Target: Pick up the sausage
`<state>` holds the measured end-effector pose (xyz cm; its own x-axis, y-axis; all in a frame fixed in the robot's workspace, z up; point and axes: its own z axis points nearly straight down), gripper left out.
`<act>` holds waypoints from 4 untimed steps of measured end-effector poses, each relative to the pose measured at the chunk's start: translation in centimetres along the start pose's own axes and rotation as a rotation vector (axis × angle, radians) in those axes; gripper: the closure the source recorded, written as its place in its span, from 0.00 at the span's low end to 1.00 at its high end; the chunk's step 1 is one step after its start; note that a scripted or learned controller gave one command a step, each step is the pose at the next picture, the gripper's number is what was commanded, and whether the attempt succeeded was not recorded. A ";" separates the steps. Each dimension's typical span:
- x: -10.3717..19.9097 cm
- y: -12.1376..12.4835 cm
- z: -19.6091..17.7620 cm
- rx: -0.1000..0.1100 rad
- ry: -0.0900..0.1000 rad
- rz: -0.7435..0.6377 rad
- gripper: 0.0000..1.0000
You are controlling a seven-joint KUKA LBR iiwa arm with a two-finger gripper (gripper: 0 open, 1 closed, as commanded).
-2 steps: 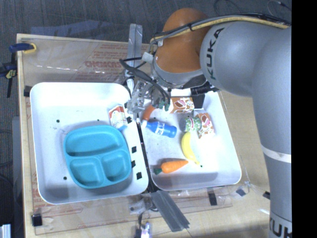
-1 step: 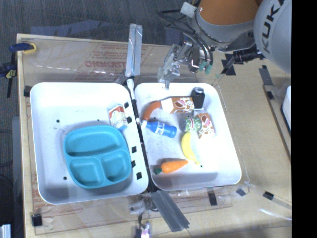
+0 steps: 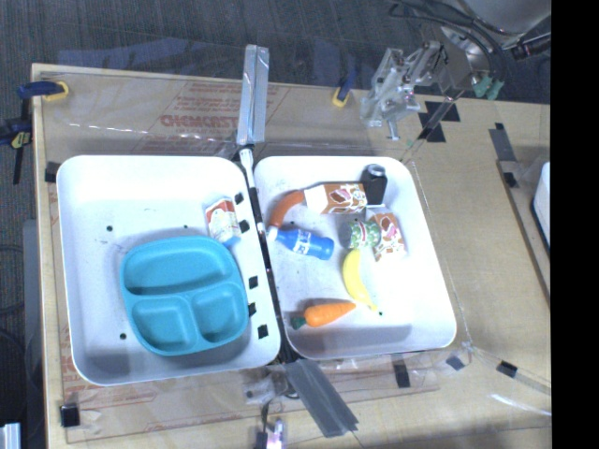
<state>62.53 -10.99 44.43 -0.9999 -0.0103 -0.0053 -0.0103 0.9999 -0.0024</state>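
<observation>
On the left, the left bin point(image 3: 89, 251) holds a blue divided plate point(image 3: 184, 295) lying flat toward its near side, and a small red-and-white carton point(image 3: 221, 220) sits just beyond it, close to the wall shared with the other bin. A grey bar point(image 3: 254, 96) stands up at the far end of that divide.

Moving across, the right bin point(image 3: 426, 279) is busier. The sausage point(image 3: 284, 206), curved and reddish-brown, lies in its far left corner near the divider, with a blue bottle point(image 3: 305, 243) just in front of it. Beside the sausage to the right is a brown carton point(image 3: 335, 197), then a black cylinder point(image 3: 374, 184) upright next to it. A green-and-red packet point(image 3: 376, 234) lies nearer, a banana point(image 3: 357, 280) just below it, and a carrot point(image 3: 322, 314) toward the near wall.

Further right and beyond the bin's far rim, the gripper point(image 3: 394, 90) hangs over the bench, well apart from the sausage. It has nothing in it; how wide it stands I cannot tell.
</observation>
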 end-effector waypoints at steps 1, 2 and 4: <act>-2.8 -6.2 0.1 -0.001 0.002 -0.098 1.00; -2.7 -10.0 0.0 0.000 -0.001 -0.481 1.00; -2.8 -10.0 -2.3 0.006 -0.008 -0.483 1.00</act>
<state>65.41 -20.96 46.81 -0.8805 -0.4739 -0.0100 -0.4738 0.8805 -0.0124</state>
